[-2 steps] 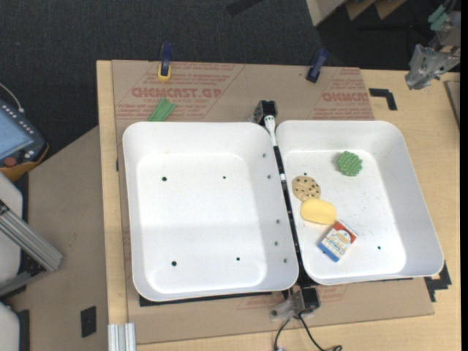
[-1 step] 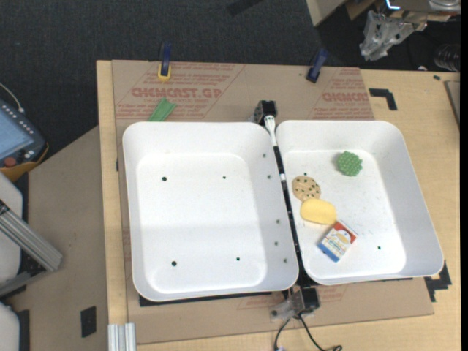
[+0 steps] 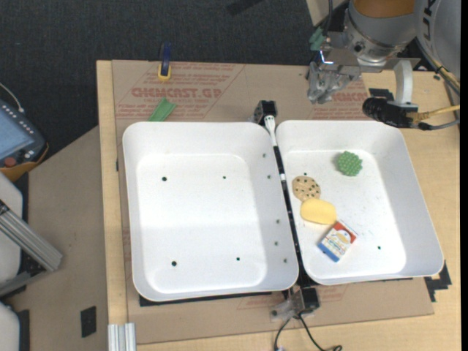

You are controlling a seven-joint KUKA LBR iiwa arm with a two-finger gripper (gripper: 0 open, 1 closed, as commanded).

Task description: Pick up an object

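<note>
Red lettering "CHEMCAST GP" runs across the brown protective sheet (image 3: 191,90) covering the bench, at its far left beyond the left bin (image 3: 139,196). The small carton (image 3: 337,240) carries print too small to read.

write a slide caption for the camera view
Gripper above the right bin, which holds a green ball, cookie, yellow lump and small box.

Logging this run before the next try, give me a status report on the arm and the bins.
Gripper up past the right bin's far rim, nothing between its fingers. Green ball, cookie, yellow piece, small box lying untouched. Nothing blocking.
</note>
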